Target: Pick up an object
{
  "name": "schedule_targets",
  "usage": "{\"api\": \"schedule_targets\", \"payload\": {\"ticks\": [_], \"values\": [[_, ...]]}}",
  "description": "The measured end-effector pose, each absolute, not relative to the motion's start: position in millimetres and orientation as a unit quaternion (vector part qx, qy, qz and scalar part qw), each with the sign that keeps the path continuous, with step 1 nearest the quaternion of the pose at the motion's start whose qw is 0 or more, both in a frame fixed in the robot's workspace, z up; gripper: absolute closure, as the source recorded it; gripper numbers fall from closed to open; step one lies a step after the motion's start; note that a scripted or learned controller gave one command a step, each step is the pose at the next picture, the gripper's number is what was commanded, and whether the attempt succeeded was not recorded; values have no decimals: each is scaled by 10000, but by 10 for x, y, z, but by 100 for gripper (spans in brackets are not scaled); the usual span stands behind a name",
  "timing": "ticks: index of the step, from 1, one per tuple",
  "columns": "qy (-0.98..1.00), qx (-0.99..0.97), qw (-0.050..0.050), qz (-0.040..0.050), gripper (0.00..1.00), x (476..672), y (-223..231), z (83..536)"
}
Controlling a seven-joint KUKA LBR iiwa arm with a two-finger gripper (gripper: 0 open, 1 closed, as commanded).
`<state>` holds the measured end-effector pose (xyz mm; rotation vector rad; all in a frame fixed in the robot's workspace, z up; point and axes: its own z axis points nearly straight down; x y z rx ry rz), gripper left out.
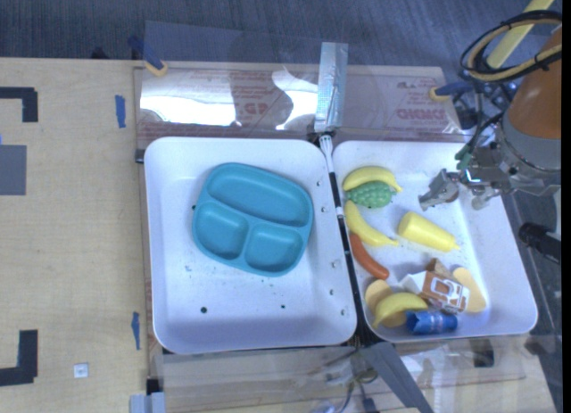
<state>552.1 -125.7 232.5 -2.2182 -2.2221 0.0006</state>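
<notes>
My gripper (439, 191) hangs over the upper right part of the right bin (513, 264), open with nothing between its fingers. It reaches in from the right below the orange band (538, 108). Just below and left of it lies a yellow wedge (426, 231). Further left are a yellow banana (370, 175), a bumpy green fruit (370, 194), a long yellow piece (366, 226) and an orange carrot (368, 258). Near the bin's front lie a brown and white carton (443, 289), a blue can (431, 322) and a yellow fruit (398, 305).
The left bin (169, 295) holds a blue divided plate (252, 218). A ridge (337, 224) separates the two bins. Cables and a yellow hose (513, 37) loop above the arm at the upper right. A wooden board (67, 224) lies left of the bins.
</notes>
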Motion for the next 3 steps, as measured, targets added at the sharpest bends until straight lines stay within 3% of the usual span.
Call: {"api": "schedule_targets", "payload": {"ticks": [1, 2, 3], "values": [[-7079, -7063, -3, -7, 100, 5531, -1256, 2429], [-7078, -7064, 0, -5, 0, 5530, -1257, 2425], [-7193, -6947, 36, 25, 0, 4863, -1260, 1524]]}}
